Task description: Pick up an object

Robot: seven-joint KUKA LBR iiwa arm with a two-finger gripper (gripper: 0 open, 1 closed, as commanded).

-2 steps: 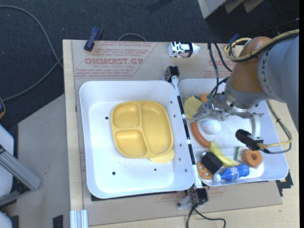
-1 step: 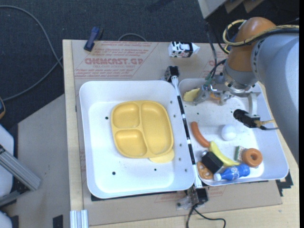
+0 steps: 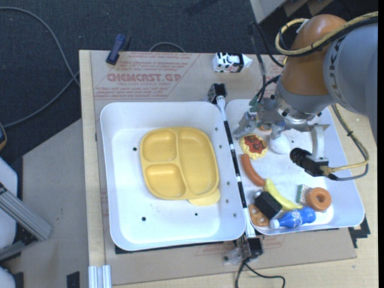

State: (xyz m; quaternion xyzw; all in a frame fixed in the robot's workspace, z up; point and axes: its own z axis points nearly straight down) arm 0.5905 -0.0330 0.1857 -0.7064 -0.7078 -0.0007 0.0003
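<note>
The right bin (image 3: 351,188) holds several toy foods: a round pizza piece (image 3: 254,146), a white egg-like piece (image 3: 279,144), a red sausage (image 3: 253,171), a yellow banana (image 3: 282,195), a brown donut (image 3: 317,198), a blue item (image 3: 296,218) and a black block (image 3: 267,204). My gripper (image 3: 254,120) hangs low over the far left corner of this bin, just above the pizza piece and left of the white piece. The wrist hides what lies directly beneath it. I see nothing lifted.
A yellow divided plate (image 3: 179,162) lies in the left bin (image 3: 120,209). A black divider rail (image 3: 233,161) runs between the bins. On the bench behind are a black-and-white toy (image 3: 231,62) and a blue clip (image 3: 116,48). A black cable plug (image 3: 306,159) hangs over the right bin.
</note>
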